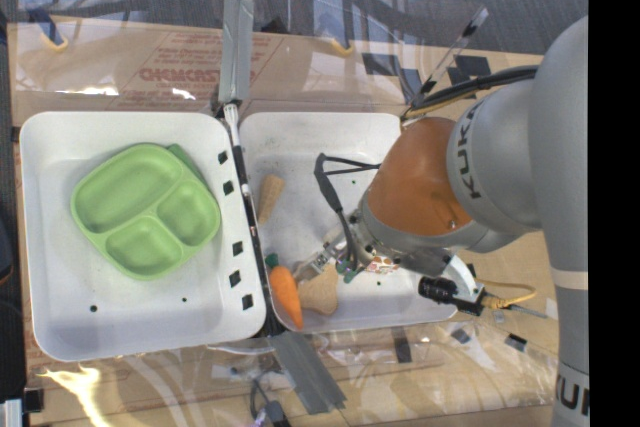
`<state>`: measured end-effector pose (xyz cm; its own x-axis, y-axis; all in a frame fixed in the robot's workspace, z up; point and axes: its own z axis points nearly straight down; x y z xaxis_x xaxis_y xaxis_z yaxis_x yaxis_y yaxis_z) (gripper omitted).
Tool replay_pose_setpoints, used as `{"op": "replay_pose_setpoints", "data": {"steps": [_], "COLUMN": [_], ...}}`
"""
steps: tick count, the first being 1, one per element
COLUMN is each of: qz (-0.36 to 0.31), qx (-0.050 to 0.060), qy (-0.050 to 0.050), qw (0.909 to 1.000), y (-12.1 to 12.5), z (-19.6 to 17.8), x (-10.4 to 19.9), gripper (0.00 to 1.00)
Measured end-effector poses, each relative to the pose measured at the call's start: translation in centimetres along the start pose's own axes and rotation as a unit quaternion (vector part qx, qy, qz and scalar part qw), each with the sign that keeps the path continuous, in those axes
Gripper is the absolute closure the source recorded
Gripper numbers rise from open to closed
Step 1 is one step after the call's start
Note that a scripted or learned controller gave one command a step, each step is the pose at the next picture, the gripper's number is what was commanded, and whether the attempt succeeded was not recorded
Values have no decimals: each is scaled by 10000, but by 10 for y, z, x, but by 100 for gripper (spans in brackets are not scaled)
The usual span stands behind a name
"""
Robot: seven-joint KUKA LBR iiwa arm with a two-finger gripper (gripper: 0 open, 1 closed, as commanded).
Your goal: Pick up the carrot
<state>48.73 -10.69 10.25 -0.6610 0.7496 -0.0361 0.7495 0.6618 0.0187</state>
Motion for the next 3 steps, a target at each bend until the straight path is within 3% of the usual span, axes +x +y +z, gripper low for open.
{"op": "replay_pose_setpoints", "data": {"steps": [1, 2, 3], "qz": [-44, -561, 1608], "qx": [22, 54, 142], "qy": [68, 166, 184], "qw": [10000, 9983, 9867], "y": [1, 90, 75], "z": [-7, -91, -89], "x": [3, 0, 55], "gripper": [100, 100, 100]}}
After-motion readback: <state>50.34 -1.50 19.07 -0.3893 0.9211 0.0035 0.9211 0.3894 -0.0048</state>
